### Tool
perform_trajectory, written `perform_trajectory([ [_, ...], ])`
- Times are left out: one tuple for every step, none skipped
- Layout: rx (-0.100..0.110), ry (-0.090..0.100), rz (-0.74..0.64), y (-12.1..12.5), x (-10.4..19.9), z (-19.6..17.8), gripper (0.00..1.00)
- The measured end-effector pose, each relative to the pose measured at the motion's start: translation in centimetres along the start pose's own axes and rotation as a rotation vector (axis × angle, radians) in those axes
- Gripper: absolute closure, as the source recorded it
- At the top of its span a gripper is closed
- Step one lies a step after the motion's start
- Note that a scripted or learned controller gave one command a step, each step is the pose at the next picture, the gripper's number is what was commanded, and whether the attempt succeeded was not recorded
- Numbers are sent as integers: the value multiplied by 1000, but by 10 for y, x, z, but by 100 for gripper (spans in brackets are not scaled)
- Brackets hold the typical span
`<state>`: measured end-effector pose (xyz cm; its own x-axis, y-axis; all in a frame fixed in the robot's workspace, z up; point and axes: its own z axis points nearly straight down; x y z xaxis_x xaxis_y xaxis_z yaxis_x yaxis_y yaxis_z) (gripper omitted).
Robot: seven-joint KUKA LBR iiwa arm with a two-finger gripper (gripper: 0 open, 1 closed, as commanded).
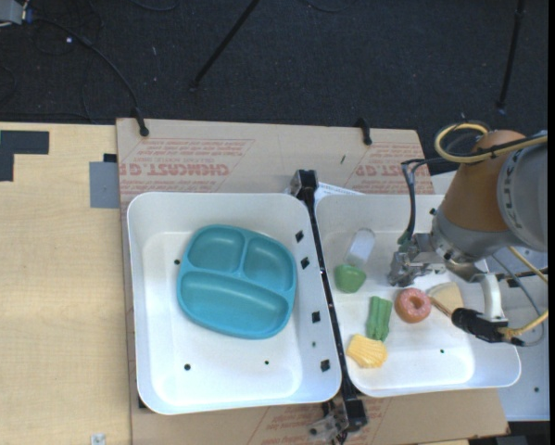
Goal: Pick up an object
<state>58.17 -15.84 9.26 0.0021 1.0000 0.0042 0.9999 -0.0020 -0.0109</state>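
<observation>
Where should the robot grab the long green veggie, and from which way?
Probably across the middle of the green veggie, coming straight down from above. It lies flat in the right bin, long and narrow, so fingers could close on its two long sides. The donut sits close on one side and the yellow piece at its lower end, so space is tight.

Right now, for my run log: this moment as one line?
phase: reach | hand: over right bin, beside donut | plate: left bin
</observation>
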Motion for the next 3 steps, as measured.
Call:
perform_trajectory([
  [-6, -3, 0, -1, -1, -38, 100],
  [-8, -3, -5, -2, 8, -92, 100],
  [-8, -4, -5, -1, 7, -152, 100],
])
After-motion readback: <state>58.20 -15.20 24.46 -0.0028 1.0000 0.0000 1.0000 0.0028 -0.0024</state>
